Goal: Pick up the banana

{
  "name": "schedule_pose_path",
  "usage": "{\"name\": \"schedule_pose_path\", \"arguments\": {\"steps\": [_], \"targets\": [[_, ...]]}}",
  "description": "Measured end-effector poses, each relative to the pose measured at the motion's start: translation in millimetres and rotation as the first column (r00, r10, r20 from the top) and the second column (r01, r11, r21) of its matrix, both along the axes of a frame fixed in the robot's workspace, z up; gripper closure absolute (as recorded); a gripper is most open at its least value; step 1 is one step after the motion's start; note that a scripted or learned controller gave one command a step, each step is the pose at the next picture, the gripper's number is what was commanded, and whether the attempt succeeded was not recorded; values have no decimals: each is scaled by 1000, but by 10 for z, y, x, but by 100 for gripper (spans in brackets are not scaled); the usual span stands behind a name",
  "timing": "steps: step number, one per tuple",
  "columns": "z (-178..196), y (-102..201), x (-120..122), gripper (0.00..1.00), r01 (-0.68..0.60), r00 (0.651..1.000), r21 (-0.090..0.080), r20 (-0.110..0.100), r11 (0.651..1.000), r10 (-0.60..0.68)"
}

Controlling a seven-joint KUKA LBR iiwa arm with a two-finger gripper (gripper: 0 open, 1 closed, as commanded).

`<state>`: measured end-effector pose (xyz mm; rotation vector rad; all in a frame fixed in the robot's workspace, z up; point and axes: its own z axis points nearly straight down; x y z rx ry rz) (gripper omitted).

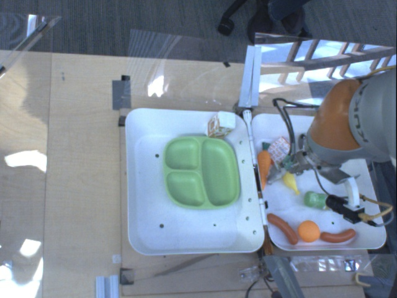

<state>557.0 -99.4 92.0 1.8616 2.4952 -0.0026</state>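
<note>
Banana [291, 182] lies in the right bin [366, 244], in its left-centre part, a short yellow piece with its long axis running diagonally: the upper end points up-left toward the carrot [264, 166], the lower end points down-right toward the green object [315, 199]. Gripper [294, 164] sits directly above and just beside the banana's upper end, under the arm's orange band [332, 120]; whether it is spread or closed cannot be told from this slant. Along the bin's near edge lie a sausage [283, 228], an orange ball [308, 230] and a second sausage [338, 234]. The left bin [142, 228] holds a green divided plate [202, 171].
</note>
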Motion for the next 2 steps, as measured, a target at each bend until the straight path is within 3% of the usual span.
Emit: {"name": "schedule_pose_path", "arguments": {"steps": [1, 2], "targets": [[95, 47, 19, 100, -5, 1000, 7, 2, 1000, 5], [1802, 928, 391, 100, 79, 997, 18, -14, 997, -79]]}}
